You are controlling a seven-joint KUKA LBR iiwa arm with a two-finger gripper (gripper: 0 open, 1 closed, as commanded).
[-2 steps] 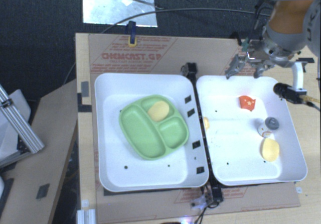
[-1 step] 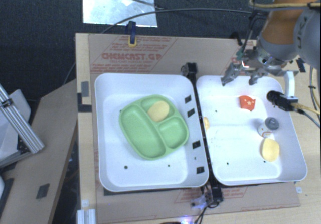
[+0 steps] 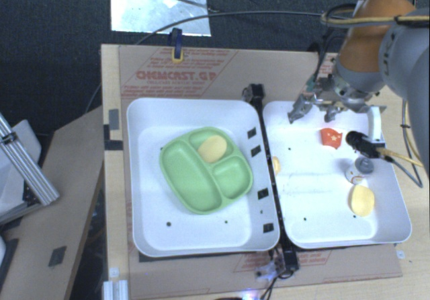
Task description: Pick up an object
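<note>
Red object [image 3: 330,137] lies in the right bin [image 3: 309,225], just below and to the right of the pincer [image 3: 313,114].

The pincer hangs over the bin's upper part with its two fingers spread and nothing between them. The red piece is the nearest candidate; a yellow oval object [image 3: 361,200] lies further down the same bin, a small grey round piece [image 3: 358,173] between them. A green divided plate [image 3: 205,171] in the left bin [image 3: 148,157] carries another yellow piece [image 3: 213,148], well apart.

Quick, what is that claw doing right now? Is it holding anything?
Gripper: open, holding nothing, above the right bin, up and left of the red object.
</note>
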